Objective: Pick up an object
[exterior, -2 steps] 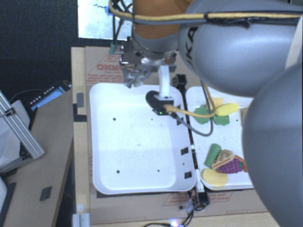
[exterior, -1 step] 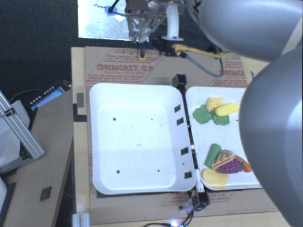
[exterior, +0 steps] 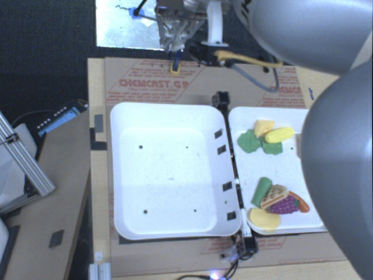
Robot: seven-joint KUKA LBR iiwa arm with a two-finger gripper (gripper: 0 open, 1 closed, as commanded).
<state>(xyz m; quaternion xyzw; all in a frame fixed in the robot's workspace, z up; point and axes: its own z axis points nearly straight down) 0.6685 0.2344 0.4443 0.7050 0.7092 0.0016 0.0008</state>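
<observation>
My gripper [exterior: 175, 51] hangs high over the cardboard behind the left bin [exterior: 125, 174]. Its fingers [exterior: 170, 35] taper down to a point and are shut on a small yellow piece with a blue top [exterior: 175, 67], which dangles just below the tips. The right bin [exterior: 291, 168] holds toy food: a yellow block [exterior: 263, 126], a corn cob [exterior: 280, 135], green leaves [exterior: 249, 142], a green cucumber [exterior: 260, 189], a bread slice [exterior: 274, 195], purple grapes [exterior: 284, 205], a carrot [exterior: 301, 203] and a yellow lemon [exterior: 264, 219].
The grey arm [exterior: 341, 156] covers the right side of the right bin. A black divider with clips [exterior: 229, 156] runs between the bins. A metal rail [exterior: 26, 162] and a blue-striped device [exterior: 58, 118] lie left of the bench.
</observation>
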